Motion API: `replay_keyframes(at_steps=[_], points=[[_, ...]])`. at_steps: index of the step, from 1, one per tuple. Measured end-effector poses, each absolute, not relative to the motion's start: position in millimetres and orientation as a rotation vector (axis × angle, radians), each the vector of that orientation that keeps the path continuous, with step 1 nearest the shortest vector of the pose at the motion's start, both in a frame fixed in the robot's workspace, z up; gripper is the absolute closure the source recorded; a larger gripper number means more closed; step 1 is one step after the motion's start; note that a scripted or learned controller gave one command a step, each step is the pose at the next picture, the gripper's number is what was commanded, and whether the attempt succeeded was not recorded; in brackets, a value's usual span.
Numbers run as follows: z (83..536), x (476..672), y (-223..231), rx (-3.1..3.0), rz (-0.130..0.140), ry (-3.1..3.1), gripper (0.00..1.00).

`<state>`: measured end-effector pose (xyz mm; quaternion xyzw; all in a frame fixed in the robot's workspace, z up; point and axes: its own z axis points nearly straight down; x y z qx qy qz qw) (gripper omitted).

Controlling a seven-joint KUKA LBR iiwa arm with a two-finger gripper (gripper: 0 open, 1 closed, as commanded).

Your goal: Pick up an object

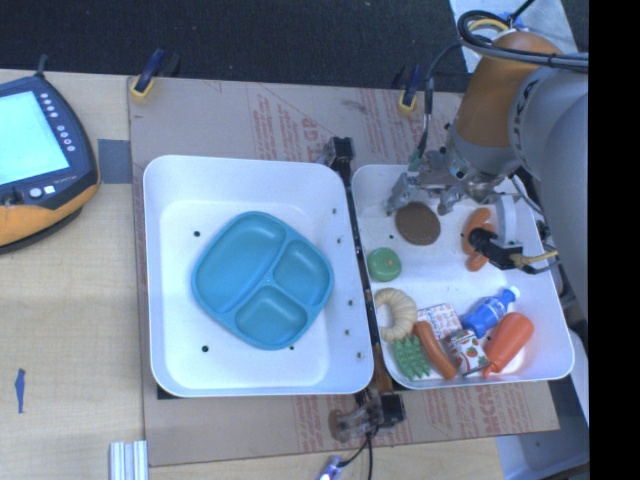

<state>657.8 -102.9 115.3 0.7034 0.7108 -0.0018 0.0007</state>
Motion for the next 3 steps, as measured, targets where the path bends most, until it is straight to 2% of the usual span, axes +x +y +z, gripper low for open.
replay_keyframes(at_steps=[1,2,3], points=[[94,656.9,-93,2.216,-0.004,2.226,0.00],[106,658.1,-94,2.212,-0.003,2.229,1.00],[106,658.0,-94,2.212,-0.004,2.229,0.00]])
